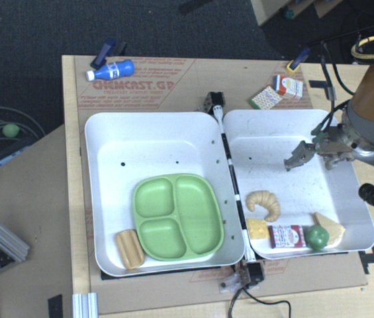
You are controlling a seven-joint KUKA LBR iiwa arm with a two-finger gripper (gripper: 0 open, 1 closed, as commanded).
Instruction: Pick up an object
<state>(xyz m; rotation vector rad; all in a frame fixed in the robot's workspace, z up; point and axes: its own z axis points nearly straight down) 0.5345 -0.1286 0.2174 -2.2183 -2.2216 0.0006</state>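
Observation:
My gripper (314,160) hangs over the upper middle of the right bin (273,128), open, with nothing between its fingers. Below it in that bin lies a tan croissant (264,203). Along the bin's near wall sit a yellow block (257,228), a red and white carton (286,236), a green ball (317,238) and a pale cheese wedge (332,226). The gripper stands apart from all of them, up and to the right of the croissant.
The left bin (107,144) holds a green divided plate (175,215) and a tan bread piece (128,248) at its near left corner. On the bench behind the bins lie a blue bottle (110,70) and small packets (278,93).

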